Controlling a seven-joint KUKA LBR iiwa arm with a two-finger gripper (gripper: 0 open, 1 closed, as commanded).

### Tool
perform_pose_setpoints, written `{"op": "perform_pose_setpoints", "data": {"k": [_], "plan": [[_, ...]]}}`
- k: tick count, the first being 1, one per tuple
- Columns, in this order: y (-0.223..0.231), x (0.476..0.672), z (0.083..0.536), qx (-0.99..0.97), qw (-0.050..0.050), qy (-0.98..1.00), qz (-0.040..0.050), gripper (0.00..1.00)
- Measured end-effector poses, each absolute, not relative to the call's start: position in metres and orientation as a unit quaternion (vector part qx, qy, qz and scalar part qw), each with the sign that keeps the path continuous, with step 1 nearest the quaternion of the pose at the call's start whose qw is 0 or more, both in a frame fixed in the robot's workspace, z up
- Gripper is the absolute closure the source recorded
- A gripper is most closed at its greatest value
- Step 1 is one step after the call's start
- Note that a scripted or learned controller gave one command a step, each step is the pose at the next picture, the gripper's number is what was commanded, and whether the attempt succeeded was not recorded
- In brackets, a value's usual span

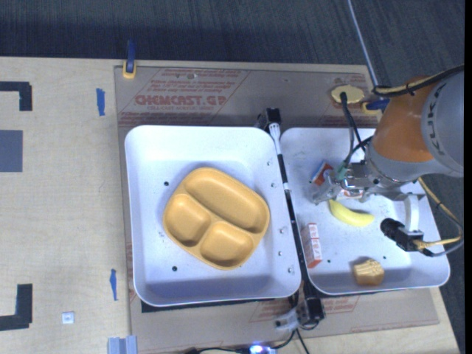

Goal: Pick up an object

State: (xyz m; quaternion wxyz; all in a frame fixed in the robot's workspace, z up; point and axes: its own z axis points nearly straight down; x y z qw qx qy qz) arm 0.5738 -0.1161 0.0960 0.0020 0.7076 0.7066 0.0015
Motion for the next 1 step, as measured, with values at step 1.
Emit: {"op": "perform_pose_setpoints", "data": {"k": [1], "plan": [[-0.0156,0.5331,0.1849,0.707,0.0,0.708,0.0007,1.0]]}}
